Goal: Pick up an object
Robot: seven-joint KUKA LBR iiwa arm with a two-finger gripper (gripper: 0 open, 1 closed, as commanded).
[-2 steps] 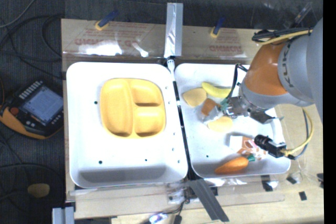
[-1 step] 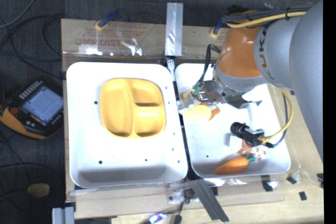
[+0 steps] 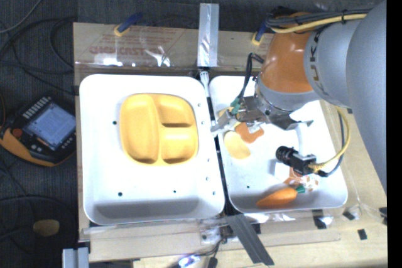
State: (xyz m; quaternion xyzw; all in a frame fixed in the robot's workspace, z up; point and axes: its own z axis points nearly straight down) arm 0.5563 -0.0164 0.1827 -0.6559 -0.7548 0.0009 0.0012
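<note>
The pincer [image 3: 242, 125] hangs over a pale yellow disc [image 3: 237, 145] in the right bin [image 3: 333, 188]; its grip cannot be told. The disc looks light and flat, best pinched at its rim.

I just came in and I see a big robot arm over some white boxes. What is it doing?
The grey and orange robot arm is reaching into the right bin to try to pick something up. Its gripper is down near the bin's left side, just above a small orange piece and a pale yellow round thing. I can't tell whether it has grabbed anything. A toy carrot lies near the bin's front edge. The left bin holds a yellow divided tray.
</note>
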